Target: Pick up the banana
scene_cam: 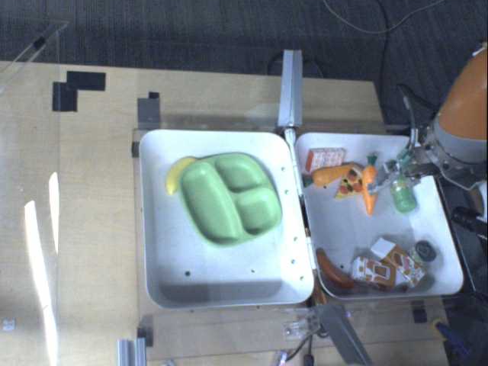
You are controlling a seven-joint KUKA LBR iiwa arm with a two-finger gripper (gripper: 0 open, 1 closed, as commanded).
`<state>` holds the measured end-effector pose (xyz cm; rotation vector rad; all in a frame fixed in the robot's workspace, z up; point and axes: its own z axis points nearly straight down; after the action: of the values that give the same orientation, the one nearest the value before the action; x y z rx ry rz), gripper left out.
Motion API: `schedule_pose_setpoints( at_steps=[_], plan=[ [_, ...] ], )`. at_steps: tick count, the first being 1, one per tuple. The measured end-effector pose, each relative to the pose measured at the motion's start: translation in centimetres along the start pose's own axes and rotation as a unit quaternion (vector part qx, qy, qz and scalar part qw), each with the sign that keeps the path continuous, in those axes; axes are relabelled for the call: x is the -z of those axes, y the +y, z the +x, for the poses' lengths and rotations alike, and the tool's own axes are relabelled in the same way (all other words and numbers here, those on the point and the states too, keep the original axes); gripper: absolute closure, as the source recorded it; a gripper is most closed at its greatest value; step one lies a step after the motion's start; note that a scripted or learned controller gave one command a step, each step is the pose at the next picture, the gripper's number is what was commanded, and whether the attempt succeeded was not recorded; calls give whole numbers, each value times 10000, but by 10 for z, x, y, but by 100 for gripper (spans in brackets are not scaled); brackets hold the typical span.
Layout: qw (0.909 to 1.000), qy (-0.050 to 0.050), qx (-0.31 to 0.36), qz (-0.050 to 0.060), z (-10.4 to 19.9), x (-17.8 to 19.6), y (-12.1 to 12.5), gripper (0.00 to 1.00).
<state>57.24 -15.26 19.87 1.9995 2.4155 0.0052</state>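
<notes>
The banana lies in the left bin, near its upper left corner. It is yellow and curved, and much of it is tucked under the rim of a green divided plate that covers the middle of that bin. What I can see of it is a short crescent between the plate's edge and the bin wall.

My gripper is well apart from it, over the upper right part of the right bin. I cannot tell from here how my fingers stand, or whether they have anything in them. Just beside them is a small green bottle. Close by are a carrot, an orange toy, a slice of pizza and a small red and white box. Lower in that bin are a brown sausage shape, a patterned carton and a small dark round thing.

What worries me is the reach. I judge I must cross the metal divider between the bins without dragging clutter along. At the banana, the exposed part is narrow. One finger may land on the plate rim and the other against the bin wall, so I close on nothing, or tip the plate and push the banana further under.
</notes>
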Motion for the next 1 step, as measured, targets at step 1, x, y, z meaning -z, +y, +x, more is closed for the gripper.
schedule_pose_setpoints(
  at_steps=[1],
  plan=[
    [9997,8,-259,14,49,-100,-10,0]
  ],
)
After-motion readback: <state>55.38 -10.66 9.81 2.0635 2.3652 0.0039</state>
